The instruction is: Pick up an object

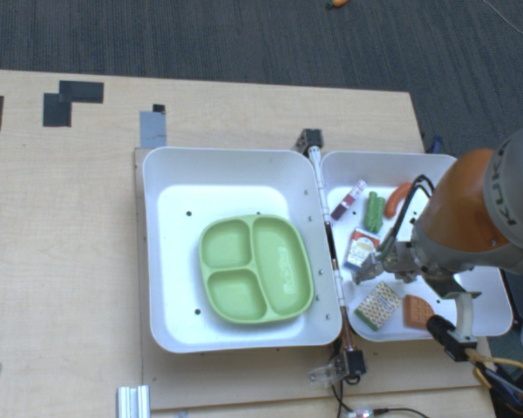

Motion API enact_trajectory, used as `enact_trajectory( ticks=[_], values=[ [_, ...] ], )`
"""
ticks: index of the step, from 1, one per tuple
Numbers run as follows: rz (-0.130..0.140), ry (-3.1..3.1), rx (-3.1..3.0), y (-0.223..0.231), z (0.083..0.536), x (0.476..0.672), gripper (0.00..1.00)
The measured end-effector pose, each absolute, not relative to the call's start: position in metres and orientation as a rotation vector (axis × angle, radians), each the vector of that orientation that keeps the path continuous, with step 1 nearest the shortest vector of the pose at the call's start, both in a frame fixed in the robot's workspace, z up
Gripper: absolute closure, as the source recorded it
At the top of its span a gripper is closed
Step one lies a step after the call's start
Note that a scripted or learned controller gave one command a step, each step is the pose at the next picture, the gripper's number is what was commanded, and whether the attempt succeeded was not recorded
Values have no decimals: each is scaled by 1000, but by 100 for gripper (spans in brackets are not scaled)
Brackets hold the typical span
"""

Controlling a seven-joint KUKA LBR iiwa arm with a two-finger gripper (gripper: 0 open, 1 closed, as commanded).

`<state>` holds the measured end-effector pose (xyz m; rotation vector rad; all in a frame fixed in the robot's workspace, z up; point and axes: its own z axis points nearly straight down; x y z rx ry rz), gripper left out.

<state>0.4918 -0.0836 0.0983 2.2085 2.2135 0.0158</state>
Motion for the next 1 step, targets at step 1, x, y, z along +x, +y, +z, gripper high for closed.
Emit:
enact_trajectory(
  ticks=[1],
  values=[
    [8,2217,2216,-83,87,489,0]
  ],
)
